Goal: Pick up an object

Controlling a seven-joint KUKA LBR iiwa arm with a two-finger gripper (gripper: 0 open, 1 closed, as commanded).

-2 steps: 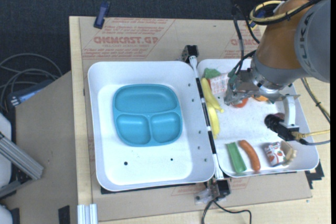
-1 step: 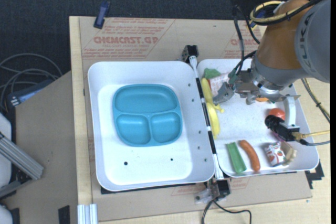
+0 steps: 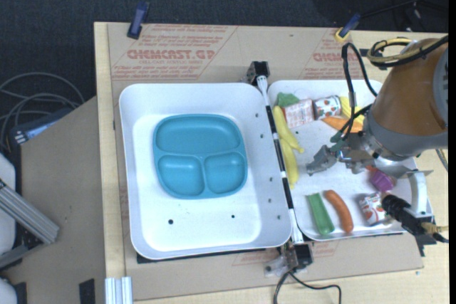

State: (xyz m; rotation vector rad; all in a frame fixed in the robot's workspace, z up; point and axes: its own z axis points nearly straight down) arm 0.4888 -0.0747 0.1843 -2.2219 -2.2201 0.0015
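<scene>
Gripper (image 3: 318,161) low in right bin (image 3: 399,230), fingers parted, nothing between. Yellow banana (image 3: 286,137) just left of fingers; green pepper (image 3: 319,214) and orange sausage (image 3: 340,210) below. Centre over one before closing.

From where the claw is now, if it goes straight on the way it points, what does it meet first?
The claw points toward the view's lower left. Next in that line seems to be bare right bin floor, then the green item or the wall by the yellow item. Its height is unclear.
</scene>
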